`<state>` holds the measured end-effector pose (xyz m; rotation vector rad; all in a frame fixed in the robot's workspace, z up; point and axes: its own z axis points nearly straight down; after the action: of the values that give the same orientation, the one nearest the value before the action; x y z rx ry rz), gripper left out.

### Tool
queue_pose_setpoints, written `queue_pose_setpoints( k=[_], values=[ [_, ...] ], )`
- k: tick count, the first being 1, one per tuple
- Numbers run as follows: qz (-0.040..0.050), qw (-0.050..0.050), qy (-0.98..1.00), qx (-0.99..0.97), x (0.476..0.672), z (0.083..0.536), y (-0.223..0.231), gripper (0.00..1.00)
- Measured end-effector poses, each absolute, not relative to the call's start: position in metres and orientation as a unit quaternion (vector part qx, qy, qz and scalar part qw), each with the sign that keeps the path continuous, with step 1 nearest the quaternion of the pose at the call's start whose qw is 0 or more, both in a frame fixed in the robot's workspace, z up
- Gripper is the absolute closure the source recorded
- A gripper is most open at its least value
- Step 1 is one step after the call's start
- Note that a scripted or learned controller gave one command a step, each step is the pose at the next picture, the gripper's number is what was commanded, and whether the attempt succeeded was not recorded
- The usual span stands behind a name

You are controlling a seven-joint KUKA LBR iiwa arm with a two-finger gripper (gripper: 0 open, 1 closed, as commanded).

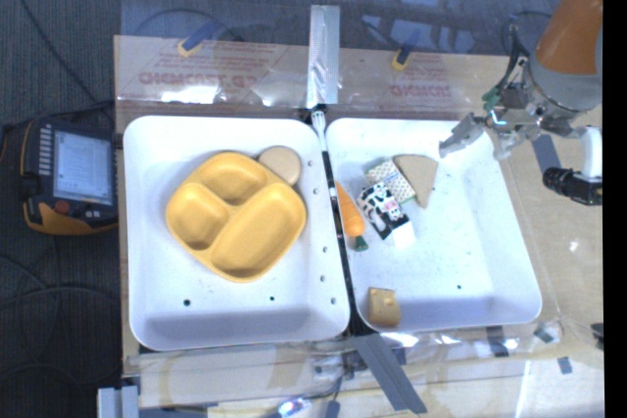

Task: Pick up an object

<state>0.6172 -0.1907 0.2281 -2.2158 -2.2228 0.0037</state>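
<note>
End effector point(468, 136) hovers above the upper right corner of the right bin point(490, 289); whether it is parted or together cannot be told, and nothing is visibly held. Candidate objects lie in that bin's left half: a black-and-white cow-patterned toy point(384, 206) near centre-left, touching a tan wedge point(418, 176) on its upper right, an orange carrot point(349, 214) along the left wall, and a small brown block point(383, 305) near the front edge. The toy probably handles as light and rigid; a grip across its narrow body seems soundest. Left bin point(157, 308) carries a yellow divided plate point(235, 213) and a beige disc point(282, 162).
</note>
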Motion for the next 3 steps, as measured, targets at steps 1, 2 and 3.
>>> queue_pose_setpoints(
  k=[1, 2, 3],
  values=[
    [0.0005, 0.001, -0.758, -0.652, 0.598, 0.133, -0.129, 0.00],
    [-0.0023, -0.003, -0.795, -0.607, 0.644, 0.105, -0.189, 0.00],
    [-0.0071, -0.016, -0.828, -0.561, 0.596, 0.100, -0.205, 0.00]
  ],
)
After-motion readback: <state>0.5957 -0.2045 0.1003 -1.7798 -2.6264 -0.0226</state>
